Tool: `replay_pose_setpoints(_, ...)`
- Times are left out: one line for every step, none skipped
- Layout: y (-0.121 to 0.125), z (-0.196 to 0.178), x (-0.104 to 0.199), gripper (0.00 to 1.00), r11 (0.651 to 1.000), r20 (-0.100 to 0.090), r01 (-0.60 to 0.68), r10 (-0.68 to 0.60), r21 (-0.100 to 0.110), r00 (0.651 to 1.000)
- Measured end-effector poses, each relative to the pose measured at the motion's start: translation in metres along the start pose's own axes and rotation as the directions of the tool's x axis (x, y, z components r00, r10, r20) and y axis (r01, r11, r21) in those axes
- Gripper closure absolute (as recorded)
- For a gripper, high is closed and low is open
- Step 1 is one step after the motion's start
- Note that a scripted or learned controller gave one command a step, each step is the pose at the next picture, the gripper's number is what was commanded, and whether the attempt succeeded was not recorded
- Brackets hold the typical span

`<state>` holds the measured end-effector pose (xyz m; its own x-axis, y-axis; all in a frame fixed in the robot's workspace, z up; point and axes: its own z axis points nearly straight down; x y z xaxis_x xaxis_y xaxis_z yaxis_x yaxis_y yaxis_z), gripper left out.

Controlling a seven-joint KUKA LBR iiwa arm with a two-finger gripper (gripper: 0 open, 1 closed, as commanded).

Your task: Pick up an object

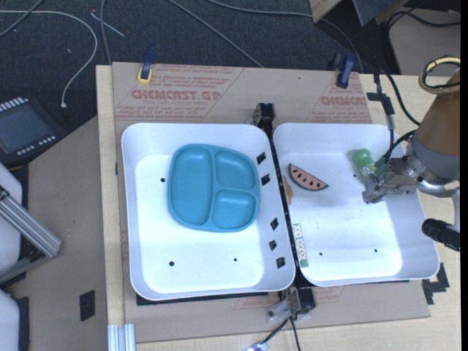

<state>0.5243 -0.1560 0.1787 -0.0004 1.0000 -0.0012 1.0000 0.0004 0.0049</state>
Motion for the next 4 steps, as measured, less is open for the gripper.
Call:
replay_pose_setpoints(0.002,-0.049,0.0,1.0,1.0,0.0,0.001,-0.001,-0.002,1.0)
replay_pose_setpoints(0.011,-0.039,0.054,1.0,1.0,-0.004,0.005,-0.005,0.006,1.0)
replay_pose_setpoints(0.018,-0.03,0.105,1.0,1.0,-0.004,0.005,-0.005,0.008,1.0)
replay_pose_setpoints(0.034,-0.026,0.163,1.0,1.0,-0.004,0.006,-0.006,0.004,1.0)
